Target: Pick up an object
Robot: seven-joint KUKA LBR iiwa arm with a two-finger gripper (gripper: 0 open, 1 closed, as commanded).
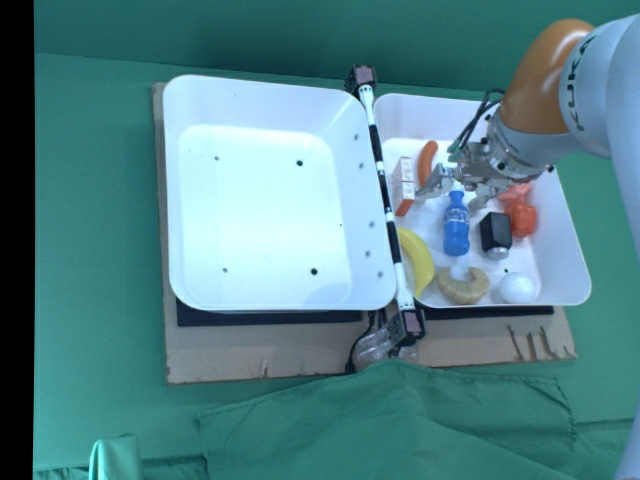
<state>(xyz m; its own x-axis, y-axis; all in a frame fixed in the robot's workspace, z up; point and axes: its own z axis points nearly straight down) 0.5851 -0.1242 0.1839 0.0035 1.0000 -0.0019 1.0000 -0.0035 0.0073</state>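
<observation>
Where the arm (560,78) reaches, blue bottle (456,224), white cap, lying flat

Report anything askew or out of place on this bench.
The left bin sits skewed, its right rim overlapping the divider strip, and green cloth bunches up over the cardboard base in front.
</observation>
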